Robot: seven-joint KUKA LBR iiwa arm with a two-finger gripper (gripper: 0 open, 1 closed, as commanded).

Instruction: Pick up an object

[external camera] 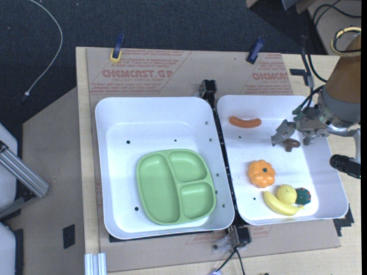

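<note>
We could not tell the gripper's (288, 136) state above the right bin (327, 211); we judged a centred descent onto the small brown object (292, 144) best.

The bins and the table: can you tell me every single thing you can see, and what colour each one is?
Bins: two, white, side by side on the bench.
Divided plate: one, light green, three compartments, in the left bin.
Toy sausage: one, orange-red, far end of the right bin.
Toy pumpkin: one, orange, middle of the right bin.
Toy banana: one, yellow, near end of the right bin.
Toy lemon: one, yellow, against the banana.
Small green toy: one, green with red, beside the lemon.
Clamps: two, blue, far edge of the board.
Gripper: one, grey, over the right bin.
</note>
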